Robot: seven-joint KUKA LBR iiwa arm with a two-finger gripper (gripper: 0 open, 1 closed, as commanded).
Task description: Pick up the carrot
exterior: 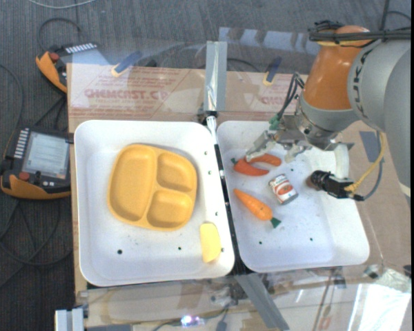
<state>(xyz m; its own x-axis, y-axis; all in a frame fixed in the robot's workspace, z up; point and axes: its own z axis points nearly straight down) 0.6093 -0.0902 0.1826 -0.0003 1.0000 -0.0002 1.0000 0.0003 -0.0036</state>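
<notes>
Two carrots lie in the right bin [345,250]. One carrot [254,205] lies flat near the bin's middle, orange, its green-stubbed end pointing to five o'clock. At its twelve o'clock lies the second carrot [252,166], redder, crosswise, stub toward nine o'clock.

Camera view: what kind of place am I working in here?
Most likely a robotics lab test bench, not a kitchen. Two white bins hold toy food such as a carrot and a yellow divided plate, a teach pendant lies on the carpet alongside, and loose cables run across the floor.
</notes>
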